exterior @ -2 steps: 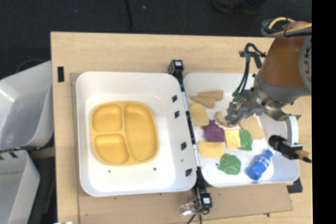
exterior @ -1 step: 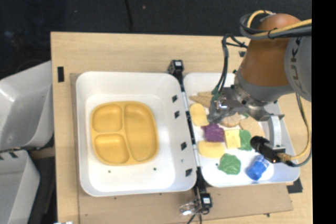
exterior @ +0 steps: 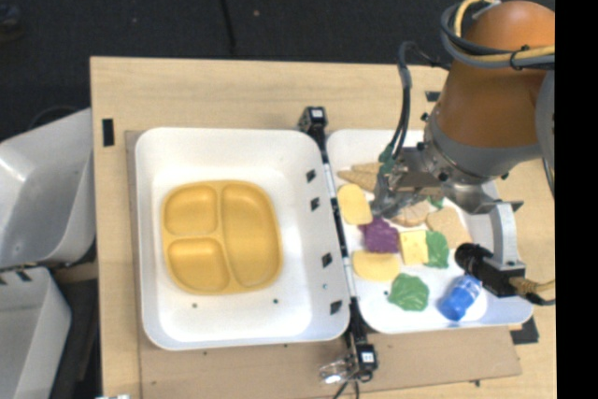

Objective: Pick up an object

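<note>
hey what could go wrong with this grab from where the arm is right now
The gripper sits low in the right white bin over tightly packed toys. It could nudge the purple lumpy toy or pale yellow rounded toy rather than isolating one. Pieces near the bins' divider might be pushed against it.

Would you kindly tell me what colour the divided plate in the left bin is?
The divided plate is yellow, seen plainly in the camera view.
</note>
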`<state>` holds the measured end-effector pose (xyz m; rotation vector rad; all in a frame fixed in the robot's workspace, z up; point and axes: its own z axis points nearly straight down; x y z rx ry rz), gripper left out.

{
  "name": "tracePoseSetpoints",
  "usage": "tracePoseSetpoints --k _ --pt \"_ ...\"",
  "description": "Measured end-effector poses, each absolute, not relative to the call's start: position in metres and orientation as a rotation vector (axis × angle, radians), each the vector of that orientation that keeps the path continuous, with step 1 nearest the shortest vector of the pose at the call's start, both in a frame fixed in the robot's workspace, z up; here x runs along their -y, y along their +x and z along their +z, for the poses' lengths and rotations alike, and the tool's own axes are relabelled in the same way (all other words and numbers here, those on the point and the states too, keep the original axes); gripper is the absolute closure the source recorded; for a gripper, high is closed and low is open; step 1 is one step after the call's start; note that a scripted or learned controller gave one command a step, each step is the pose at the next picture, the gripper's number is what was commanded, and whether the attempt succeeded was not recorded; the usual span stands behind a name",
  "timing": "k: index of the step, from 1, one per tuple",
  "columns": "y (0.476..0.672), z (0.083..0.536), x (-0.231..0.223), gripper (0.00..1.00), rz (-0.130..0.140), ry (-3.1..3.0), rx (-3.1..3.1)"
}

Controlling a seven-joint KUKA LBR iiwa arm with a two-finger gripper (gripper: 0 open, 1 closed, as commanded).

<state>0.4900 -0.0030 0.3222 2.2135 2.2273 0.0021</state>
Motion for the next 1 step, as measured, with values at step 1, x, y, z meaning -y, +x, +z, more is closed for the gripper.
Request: tracePoseSetpoints --k 1 --pt "0.4918 0.4508 -0.0487 1.0 0.016 2.207 -2.223"
